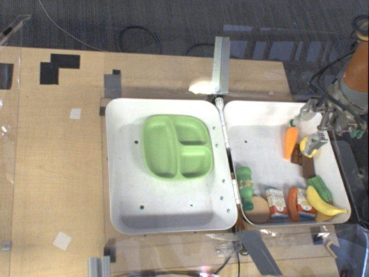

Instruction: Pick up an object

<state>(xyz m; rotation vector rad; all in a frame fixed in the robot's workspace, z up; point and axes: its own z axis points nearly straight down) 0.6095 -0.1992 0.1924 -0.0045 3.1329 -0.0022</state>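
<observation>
Camera view shows the claw [318,133] low at the right bin's [259,120] far right edge, beside the toy carrot [290,142]. A small yellow piece [308,146] sits at its tips, perhaps pinched; I cannot tell. Nothing is clearly lifted, so the pick looks unfinished. The green divided plate [176,146] lies in the left bin [124,154].

The right bin [253,149] holds the toys. An orange carrot [290,142] lies nearly upright near the far right wall, a brown block [307,165] just beside it. A small yellow piece [307,146], perhaps a lemon, sits above that block. Along the near wall lie a green bottle [245,187], two small cans [277,203], a green pepper [319,188] and a banana [323,203].
</observation>
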